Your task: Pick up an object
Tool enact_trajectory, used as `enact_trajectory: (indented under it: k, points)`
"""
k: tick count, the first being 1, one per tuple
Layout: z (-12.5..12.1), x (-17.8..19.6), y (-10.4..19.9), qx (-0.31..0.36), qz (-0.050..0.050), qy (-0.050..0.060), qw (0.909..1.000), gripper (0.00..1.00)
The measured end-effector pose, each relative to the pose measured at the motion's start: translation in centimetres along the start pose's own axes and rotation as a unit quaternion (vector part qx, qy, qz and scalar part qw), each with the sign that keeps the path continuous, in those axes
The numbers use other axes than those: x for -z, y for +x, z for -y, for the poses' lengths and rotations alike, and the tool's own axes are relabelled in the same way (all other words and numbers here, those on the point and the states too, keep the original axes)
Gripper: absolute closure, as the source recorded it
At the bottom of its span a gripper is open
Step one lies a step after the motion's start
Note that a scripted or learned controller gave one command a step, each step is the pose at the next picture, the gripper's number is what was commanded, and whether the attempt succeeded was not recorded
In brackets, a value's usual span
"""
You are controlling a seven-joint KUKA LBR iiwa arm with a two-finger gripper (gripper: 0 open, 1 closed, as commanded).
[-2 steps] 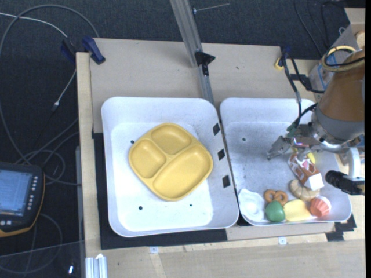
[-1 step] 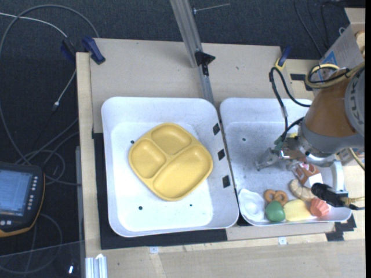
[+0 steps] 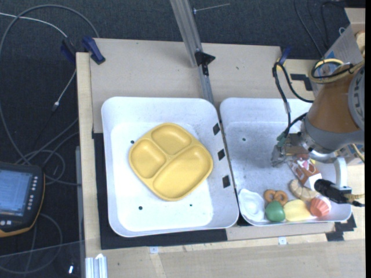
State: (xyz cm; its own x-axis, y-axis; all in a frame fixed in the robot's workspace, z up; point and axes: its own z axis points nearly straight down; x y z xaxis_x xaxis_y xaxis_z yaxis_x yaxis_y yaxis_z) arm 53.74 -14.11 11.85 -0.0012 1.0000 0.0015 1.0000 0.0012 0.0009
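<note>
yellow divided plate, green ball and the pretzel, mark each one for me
yellow divided plate [image 3: 170, 161]: camera view, on the ridge between its compartments
green ball [image 3: 275, 212]: camera view, on its rounded top
pretzel [image 3: 276, 196]: camera view, on its middle

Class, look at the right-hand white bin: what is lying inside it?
Along the right bin's near edge: a white piece, a pretzel, a green ball, a yellow item, a red one. The arm covers the far right.

Grey arm [image 3: 336, 106] reaching in from the right, orange band above the wrist — jaws [image 3: 285, 153] pointing down-left
</note>
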Motion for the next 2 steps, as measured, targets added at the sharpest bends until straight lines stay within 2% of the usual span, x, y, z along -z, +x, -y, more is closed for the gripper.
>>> enact_trajectory:
  k: [1,2]
  points:
    - [0.1,6.2,0.5,0.0,0.001,-0.003,1.0,1.0]
    - [0.0,10.0,0.5,0.0,0.001,-0.003,1.0,1.0]
